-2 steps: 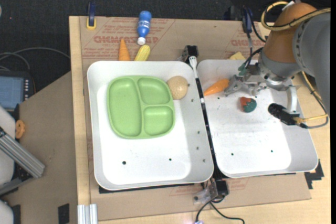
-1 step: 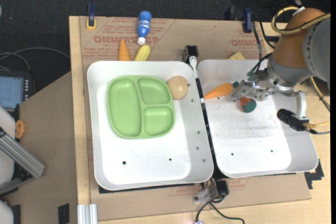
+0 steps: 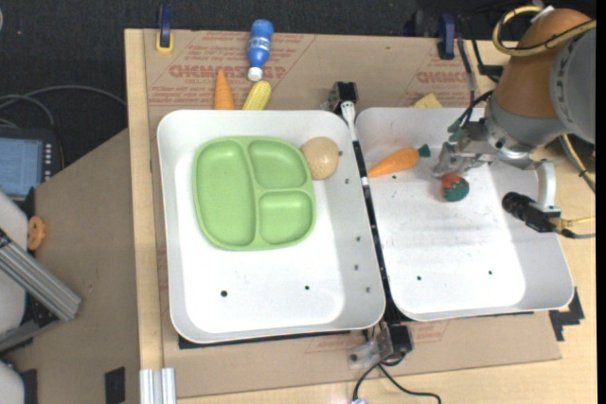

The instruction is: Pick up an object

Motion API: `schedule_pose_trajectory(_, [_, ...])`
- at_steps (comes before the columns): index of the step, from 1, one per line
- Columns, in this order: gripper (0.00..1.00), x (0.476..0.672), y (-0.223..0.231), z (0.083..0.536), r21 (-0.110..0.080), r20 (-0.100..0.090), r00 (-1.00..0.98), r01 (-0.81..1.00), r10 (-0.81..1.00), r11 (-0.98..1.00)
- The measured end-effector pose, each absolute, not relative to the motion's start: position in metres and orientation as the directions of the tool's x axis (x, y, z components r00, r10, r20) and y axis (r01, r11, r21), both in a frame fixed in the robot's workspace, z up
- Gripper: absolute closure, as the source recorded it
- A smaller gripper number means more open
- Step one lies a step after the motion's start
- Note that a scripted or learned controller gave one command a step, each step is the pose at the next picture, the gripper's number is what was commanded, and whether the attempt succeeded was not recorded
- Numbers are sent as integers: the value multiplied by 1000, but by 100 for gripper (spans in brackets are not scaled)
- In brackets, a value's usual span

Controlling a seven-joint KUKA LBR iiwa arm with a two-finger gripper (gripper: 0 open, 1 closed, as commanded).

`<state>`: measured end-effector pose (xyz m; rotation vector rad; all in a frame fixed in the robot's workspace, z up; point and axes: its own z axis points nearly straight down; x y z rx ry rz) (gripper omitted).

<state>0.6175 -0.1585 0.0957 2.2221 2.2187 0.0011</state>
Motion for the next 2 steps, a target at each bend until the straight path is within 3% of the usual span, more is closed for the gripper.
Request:
schedule_pose_trajectory(1, [100, 579, -109, 193, 8, 1, -4, 1000, 1000, 4])
schedule_pose_trajectory(2, [100, 572, -45, 196, -2, 3, -6, 1000, 1000, 6])
